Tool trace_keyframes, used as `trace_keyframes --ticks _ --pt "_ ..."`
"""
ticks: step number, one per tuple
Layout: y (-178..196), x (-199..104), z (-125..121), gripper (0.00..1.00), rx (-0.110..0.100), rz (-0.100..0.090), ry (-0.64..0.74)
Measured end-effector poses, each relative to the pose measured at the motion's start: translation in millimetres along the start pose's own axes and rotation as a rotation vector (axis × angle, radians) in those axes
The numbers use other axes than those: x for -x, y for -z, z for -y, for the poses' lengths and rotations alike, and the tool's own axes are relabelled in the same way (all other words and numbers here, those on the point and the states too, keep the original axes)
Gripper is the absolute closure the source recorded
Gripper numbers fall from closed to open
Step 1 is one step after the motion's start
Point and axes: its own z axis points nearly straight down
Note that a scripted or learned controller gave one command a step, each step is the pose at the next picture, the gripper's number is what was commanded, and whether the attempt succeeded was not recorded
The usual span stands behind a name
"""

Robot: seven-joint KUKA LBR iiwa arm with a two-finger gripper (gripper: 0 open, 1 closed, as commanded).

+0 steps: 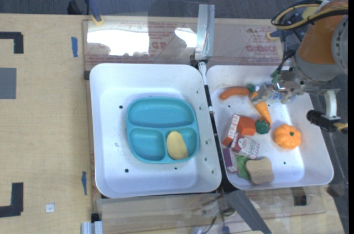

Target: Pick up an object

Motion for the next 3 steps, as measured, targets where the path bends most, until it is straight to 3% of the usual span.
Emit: trace_keyframes --ticks 1,2,3 --pt "-35 -5 0 0.0 0.017 0.006 0.012" --pt "-23 -5 -2 1.0 0.023 0.008 0.012" --pt "66 -92 -12 1.0 0.022 0.002 -0.083"
